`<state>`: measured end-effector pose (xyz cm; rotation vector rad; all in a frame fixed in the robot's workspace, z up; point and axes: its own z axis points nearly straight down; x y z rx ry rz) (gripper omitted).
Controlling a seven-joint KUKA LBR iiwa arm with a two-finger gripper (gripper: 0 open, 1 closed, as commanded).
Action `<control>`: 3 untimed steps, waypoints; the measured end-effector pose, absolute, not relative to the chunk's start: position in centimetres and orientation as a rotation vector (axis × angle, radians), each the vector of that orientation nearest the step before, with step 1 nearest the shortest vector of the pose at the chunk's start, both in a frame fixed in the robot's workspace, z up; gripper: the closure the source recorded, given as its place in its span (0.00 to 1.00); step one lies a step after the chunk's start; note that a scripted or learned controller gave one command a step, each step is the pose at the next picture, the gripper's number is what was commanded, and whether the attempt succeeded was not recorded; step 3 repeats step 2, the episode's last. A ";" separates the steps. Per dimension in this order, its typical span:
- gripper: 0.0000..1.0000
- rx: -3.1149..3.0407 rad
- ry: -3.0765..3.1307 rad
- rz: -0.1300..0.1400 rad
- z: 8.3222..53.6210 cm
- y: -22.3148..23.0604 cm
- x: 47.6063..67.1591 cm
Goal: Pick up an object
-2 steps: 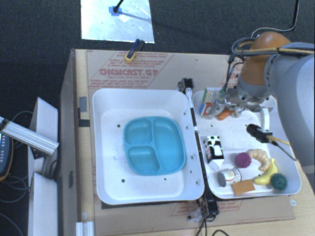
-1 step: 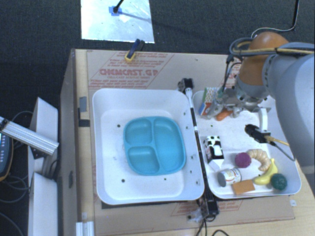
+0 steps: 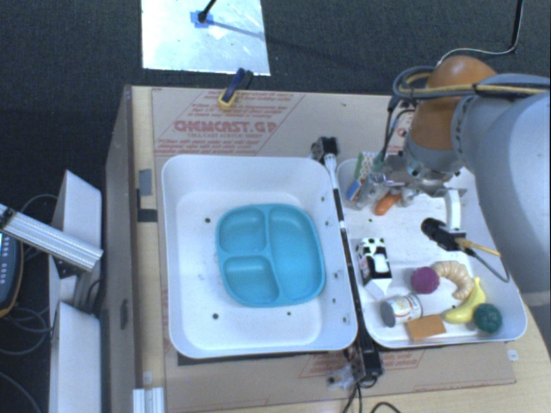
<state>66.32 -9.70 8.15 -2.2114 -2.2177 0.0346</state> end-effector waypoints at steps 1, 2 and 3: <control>1.00 -2.213 -2.216 0.028 9.2 -9.6 66.4; 1.00 -2.218 -2.229 -0.007 18.6 -2.9 63.9; 1.00 -2.218 -2.229 -0.007 18.6 -2.9 63.9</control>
